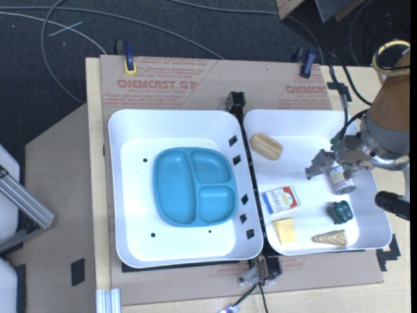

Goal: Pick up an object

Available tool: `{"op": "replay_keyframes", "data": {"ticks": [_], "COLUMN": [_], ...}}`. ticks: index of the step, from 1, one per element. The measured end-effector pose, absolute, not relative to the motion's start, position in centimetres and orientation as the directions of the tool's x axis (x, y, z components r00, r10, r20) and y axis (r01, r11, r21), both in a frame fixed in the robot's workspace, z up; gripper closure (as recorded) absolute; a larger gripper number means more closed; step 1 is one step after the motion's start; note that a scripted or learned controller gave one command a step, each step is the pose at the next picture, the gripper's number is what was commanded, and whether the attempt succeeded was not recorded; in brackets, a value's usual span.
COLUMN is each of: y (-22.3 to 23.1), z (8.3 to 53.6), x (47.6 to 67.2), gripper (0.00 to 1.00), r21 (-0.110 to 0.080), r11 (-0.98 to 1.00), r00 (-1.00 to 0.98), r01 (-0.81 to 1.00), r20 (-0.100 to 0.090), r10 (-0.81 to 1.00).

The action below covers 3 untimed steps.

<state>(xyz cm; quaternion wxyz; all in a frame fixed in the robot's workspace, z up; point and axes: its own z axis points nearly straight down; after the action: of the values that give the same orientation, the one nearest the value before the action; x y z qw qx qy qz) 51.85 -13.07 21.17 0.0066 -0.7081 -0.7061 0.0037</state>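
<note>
Arm comes in from the right, hand point(329, 165) low over the right bin point(306, 124), upper-right part. One grey finger sticks out toward the bin's middle at about mid-height; the rest of the fingers merge with the wrist hardware, so whether the hand is open, clenched or grasping anything: cannot tell from this angle.

Nearest candidate is a small can point(341, 179) (silver body, some red on the label, probably a toy tin). It sits just below and slightly right of the hand, touching or nearly touching it in the view. It looks tilted, long axis running roughly upper-left to lower-right, but that is a hedge since the wrist covers part of it.

Other things in the right bin:
- tan bread roll point(266, 147), up-left of the hand, well apart
- small carton point(281, 199), left-centre
- yellow cheese block point(283, 229), just below the carton
- dark green piece point(340, 211), just below the can
- tan wedge point(330, 238), near the front rim

Left bin point(124, 175) holds a blue divided plate point(194, 186).

Judgement: the can is the target. The move turns on whether it sits between the fingers or beside them.
</note>
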Motion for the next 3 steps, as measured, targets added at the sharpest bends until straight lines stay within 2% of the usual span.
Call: {"op": "replay_keyframes", "data": {"ticks": [1, 2, 3], "y": [-13.0, -13.2, -13.5], "z": [21.8, 15.6, 9.6], "x": [52.1, 51.5, 51.9], "gripper": [0.0, 0.0, 0.0], "r21": [-0.002, -0.009, -0.001], "r11": [0.001, -0.001, -0.003], "r00": [-0.001, 0.001, 0.003], "r01": [1.0, 1.0, 1.0], "r20": [0.002, 0.003, 0.002], "r10": [1.0, 1.0, 1.0]}}
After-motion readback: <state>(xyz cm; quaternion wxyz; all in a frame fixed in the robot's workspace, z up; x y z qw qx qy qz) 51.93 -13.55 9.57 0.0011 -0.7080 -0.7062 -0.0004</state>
